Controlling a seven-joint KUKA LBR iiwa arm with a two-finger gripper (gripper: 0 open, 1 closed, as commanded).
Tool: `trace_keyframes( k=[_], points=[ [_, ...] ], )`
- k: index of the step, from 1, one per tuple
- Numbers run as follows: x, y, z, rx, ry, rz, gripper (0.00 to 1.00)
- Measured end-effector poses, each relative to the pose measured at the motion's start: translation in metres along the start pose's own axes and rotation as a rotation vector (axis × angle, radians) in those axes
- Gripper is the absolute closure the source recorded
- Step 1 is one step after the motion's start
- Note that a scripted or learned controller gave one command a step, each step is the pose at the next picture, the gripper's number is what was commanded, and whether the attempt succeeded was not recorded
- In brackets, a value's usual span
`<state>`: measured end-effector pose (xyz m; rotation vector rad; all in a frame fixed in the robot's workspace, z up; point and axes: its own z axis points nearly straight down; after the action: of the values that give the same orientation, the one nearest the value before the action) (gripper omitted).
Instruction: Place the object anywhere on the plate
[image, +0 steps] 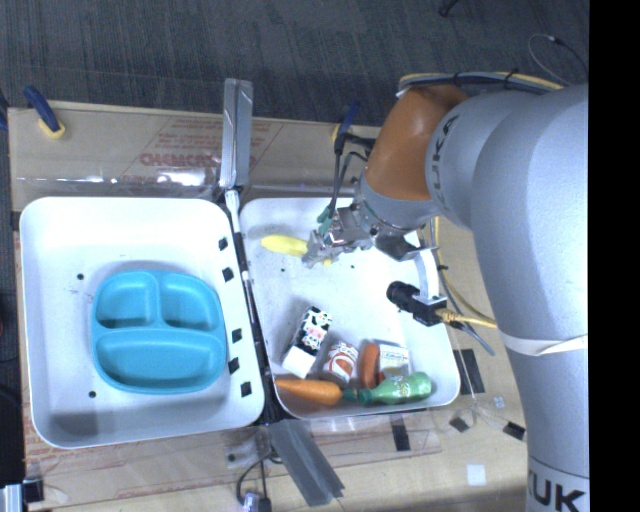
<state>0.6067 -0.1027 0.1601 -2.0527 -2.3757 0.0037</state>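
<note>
A blue plate (158, 330) with three compartments lies in the left bin (60, 240). In the right bin (285, 290), a yellow banana-like piece (283, 244) lies near the far left corner. My gripper (322, 250) hangs just to the right of that yellow piece, low over the bin floor, touching or nearly touching its right end. A pile of toy food rests at the bin's near side: a black-and-white carton (309, 336), a can (341, 362), an orange carrot (308, 391), a red-orange piece (370, 364) and a green item (400, 388).
The grey arm (500, 150) with its orange band (405, 140) covers the right bin's far right part. A black fitting (412, 300) with a cable hangs over the bin's right side. A metal divider (236, 130) runs between the bins.
</note>
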Motion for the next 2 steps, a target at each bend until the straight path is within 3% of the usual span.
trace_keyframes(
  k=[1,2],
  points=[
    [0.111,-0.021,-0.032,0.001,0.001,-0.102,1.00],
    [0.184,-0.041,-0.031,0.002,0.001,-0.248,1.00]
  ],
)
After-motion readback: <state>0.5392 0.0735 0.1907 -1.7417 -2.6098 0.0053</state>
